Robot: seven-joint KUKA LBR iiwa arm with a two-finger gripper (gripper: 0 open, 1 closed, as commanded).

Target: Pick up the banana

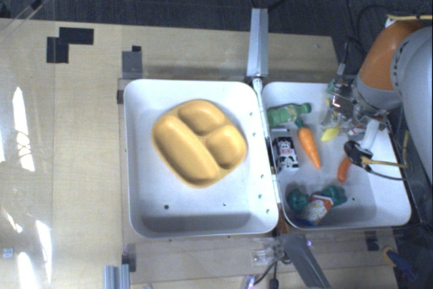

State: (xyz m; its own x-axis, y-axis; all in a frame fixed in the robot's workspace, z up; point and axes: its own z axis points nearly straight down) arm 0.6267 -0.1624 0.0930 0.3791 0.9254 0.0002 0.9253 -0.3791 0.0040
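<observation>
A small yellow banana point(329, 135) lies in the right bin point(396, 210), near its middle and just right of the carrot. My gripper point(336, 116) hangs over the bin's upper right part, directly above the banana's top end and partly covering it. Whether it touches the banana is unclear. The grey arm with its orange band point(379, 68) reaches in from the right edge.
The right bin also holds a green bottle point(287, 113), an orange carrot point(310, 147), a small black-and-white box point(286, 153), a red-orange piece point(344, 170), and a teal item point(298, 199) beside a can point(316, 208). A yellow divided dish point(198, 141) sits in the left bin point(145, 213).
</observation>
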